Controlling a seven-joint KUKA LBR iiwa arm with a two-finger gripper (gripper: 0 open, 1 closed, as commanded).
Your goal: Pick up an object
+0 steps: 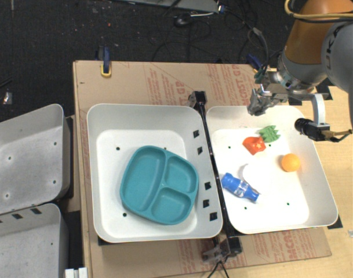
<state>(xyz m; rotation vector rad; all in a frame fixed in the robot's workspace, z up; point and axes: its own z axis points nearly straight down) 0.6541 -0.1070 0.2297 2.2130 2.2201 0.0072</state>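
Objects for picking lie loose in the right bin: a red piece touching a green piece, an orange ball apart at right, a blue bottle lower left. Such spacing likely favours the ball. The gripper hangs over the bin's upper rim, carrying nothing; whether it is spread or closed I cannot tell. A teal divided plate fills the left bin.

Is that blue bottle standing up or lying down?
Lying down. The blue bottle rests on its side on the floor of the right bin, its length running slantwise, away from the gripper.
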